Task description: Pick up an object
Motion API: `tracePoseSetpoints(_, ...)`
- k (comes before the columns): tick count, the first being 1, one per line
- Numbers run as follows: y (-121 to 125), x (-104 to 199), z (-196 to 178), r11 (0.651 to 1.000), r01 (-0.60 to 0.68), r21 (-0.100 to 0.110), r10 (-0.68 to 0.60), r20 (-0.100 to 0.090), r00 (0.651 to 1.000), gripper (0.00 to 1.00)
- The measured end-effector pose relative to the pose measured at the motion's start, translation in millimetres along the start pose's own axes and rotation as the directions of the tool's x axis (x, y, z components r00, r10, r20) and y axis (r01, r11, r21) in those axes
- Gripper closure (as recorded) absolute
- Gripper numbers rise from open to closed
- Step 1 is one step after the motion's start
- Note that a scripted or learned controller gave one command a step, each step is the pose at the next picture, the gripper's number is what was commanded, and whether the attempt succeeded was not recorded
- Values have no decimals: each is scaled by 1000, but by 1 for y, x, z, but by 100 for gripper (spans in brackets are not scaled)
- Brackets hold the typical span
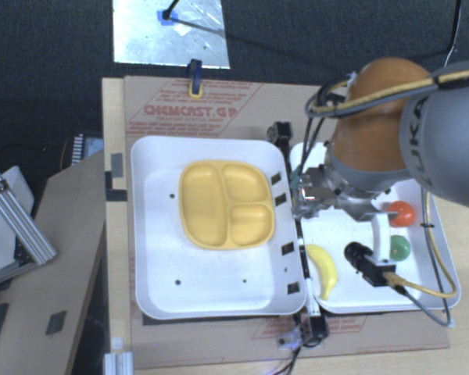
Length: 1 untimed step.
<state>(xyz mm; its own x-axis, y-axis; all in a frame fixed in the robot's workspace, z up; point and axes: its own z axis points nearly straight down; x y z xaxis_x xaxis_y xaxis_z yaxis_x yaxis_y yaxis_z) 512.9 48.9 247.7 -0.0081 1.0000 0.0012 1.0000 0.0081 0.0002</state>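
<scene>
The grey arm with its orange band reaches in over the right bin, and its wrist hangs low above that bin's left part, close to the divide between the two bins. The claw shows as a cluster of metal parts just at the right bin's left wall; whether it is open or closed cannot be told from this slant, and no object is seen in it. A banana lies in the right bin's near-left corner, just below the claw and apart from it, curving along the bin's left wall. A red-orange ball-like fruit sits further right in the same bin, partly behind a white upright part of the wrist, and a green round fruit lies just below it, both well to the right of the claw. A black cable fitting with a yellow lead hangs over the bin between the banana and the green fruit. The left bin holds a yellow divided plate with three compartments, lying flat near its middle, left of the claw. Both bins rest on a cardboard sheet on the desk.
</scene>
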Motion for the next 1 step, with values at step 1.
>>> tracePoseSetpoints(1,-10,54,2,1000,2,0,-2,-1,1000,100)
